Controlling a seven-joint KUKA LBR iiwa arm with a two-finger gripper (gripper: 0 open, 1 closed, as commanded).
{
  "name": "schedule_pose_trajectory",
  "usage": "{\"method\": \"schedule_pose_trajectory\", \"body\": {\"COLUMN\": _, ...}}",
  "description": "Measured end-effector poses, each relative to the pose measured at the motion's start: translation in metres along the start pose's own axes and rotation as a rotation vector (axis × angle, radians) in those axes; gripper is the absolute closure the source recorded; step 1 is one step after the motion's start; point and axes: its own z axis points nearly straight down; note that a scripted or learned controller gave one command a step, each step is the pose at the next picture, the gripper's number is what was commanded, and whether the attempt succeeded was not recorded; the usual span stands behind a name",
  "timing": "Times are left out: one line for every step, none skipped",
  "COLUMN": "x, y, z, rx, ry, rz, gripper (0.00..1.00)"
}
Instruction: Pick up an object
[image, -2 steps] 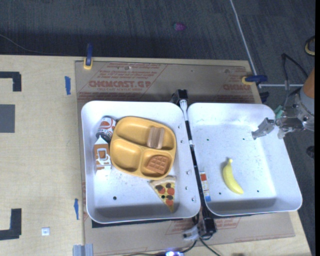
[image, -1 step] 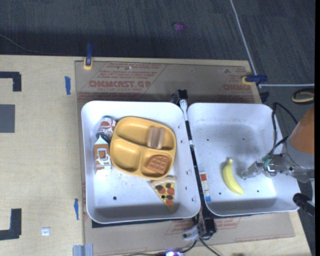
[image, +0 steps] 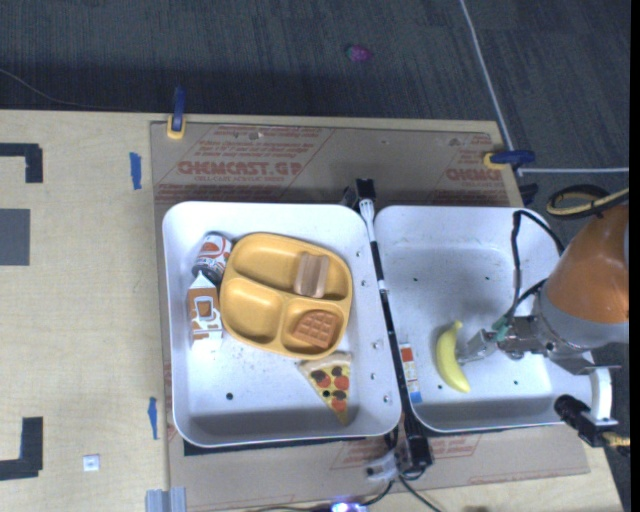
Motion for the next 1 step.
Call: {"method": "schedule_pose_trajectory", "body": {"x": 0.0484, "y": 0.0005, "z": -0.0009, "rx": -0.003, "ry": -0.004, "rz": 0.003, "gripper": 0.0}}
